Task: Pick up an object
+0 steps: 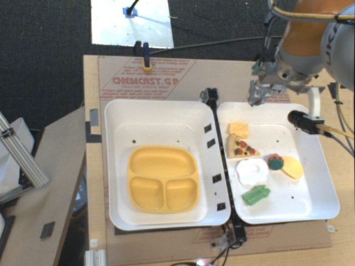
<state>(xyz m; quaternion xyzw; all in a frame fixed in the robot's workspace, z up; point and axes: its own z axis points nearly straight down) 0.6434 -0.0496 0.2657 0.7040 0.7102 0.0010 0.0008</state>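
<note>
Yellow tray (162,178) in white bin (119,121) — green toy (255,194), red-dotted pizza slice (241,147).

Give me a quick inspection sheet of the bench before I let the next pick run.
Surface: two white bins side by side; left bin, right bin, on a cardboard sheet.
Job's things: in the right bin, cheese wedge, pizza slice, white cup, green piece, strawberry, yellow piece.
Clutter: yellow divided tray in the left bin.
Grippers: gripper above the right bin's far rim, holding nothing seen.
Cables: cables looped at the wrist; another at the right bin's right rim.
Surroundings: white panel beyond the bench.
</note>
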